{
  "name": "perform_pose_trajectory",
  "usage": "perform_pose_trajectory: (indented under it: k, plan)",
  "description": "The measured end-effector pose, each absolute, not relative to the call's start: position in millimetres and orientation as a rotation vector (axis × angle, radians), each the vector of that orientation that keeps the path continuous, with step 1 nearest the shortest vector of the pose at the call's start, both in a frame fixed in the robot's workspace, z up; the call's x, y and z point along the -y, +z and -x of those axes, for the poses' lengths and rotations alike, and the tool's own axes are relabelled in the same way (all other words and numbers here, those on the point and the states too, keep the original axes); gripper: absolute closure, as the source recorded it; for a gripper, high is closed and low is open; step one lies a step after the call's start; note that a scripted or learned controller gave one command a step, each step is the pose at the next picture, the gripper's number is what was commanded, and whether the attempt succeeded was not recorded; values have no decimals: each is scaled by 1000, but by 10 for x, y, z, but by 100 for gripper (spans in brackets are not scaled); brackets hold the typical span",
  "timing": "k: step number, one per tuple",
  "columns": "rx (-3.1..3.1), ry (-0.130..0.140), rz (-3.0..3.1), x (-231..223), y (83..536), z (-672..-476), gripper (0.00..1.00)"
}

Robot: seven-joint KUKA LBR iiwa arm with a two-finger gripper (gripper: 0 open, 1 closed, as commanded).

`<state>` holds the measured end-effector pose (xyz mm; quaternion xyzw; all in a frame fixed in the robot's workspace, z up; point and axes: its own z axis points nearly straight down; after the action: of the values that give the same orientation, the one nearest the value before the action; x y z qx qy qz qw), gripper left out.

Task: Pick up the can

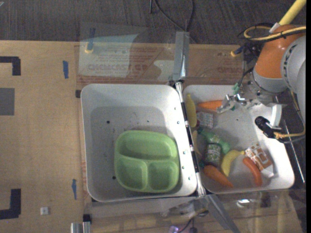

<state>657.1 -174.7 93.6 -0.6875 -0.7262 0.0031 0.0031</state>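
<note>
Camera view looks down on two white bins: the left bin [92, 110] carries a green divided plate [146, 161] toward its 5 o'clock corner, and the right bin [286, 176] carries the clutter. The can [212, 154], dark with a label too small to read, lies near the middle of the right bin's 6 o'clock half, touching a green bottle [214, 140] at its 12 o'clock and a banana [228, 161] at its 3 o'clock. A carrot [217, 176] lies just at the can's 6 o'clock. The gripper [232, 102] hangs at the bin's 12 o'clock end, well apart from the can and beside another carrot [210, 105]; its fingers look slightly parted with nothing between them. Faint lettering on the clear sheet [116, 57] at 12 o'clock is unreadable
</note>
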Motion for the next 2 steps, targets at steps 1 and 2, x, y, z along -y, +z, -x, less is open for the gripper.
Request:
perform_pose_trajectory:
  k: [1,2]
  plan:
    - [2431,13,1987,1415,874,-6651,0]
    - [2554,-2,1837,1435,874,-6580,0]
